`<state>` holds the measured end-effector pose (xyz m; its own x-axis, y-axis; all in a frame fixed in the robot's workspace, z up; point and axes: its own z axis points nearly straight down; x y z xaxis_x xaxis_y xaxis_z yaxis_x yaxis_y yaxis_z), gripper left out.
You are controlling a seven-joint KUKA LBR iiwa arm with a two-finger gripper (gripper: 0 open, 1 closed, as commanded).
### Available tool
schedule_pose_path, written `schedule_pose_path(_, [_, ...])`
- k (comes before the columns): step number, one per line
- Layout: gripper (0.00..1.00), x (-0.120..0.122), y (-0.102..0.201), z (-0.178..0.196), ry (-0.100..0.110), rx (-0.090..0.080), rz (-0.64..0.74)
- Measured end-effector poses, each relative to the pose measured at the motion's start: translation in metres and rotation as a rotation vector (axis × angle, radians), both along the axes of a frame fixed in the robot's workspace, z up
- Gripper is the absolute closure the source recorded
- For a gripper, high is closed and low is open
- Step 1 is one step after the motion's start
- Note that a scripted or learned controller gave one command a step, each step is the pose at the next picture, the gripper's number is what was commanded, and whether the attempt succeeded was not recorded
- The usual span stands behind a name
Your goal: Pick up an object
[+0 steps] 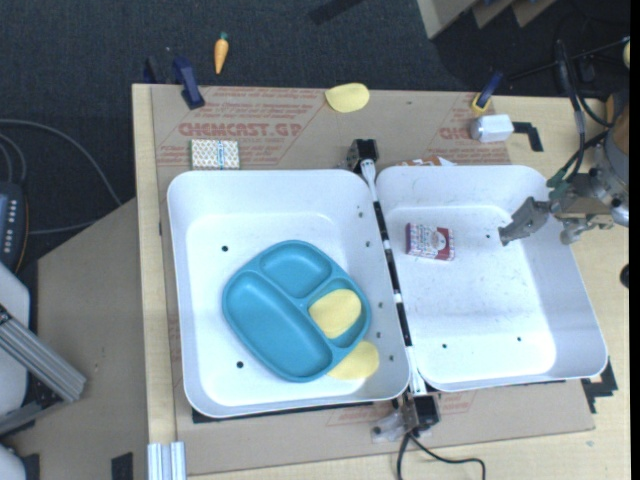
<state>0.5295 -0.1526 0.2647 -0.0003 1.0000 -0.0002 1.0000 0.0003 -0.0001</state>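
Tool (pixel 540 220) sits over the right bin's (pixel 560 353) right edge; I cannot tell its opening, and it carries nothing. Left of it, well apart, the small red-and-white packet (pixel 430 241) lies flat, long axis roughly left-right. I judge a flat packet could slip away or be missed.

Bench (pixel 150 268) is carrying two white bins, left bin (pixel 190 268) and right bin (pixel 570 308), touching mid-frame. Yellow piece (pixel 347 97) is lying at top centre, patterned packet (pixel 215 153) sitting upper left.
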Motion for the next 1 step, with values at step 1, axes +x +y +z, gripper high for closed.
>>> schedule_pose_path(1, [0.0,0.0211,0.0306,-0.1003,0.003,0.001,0.0])
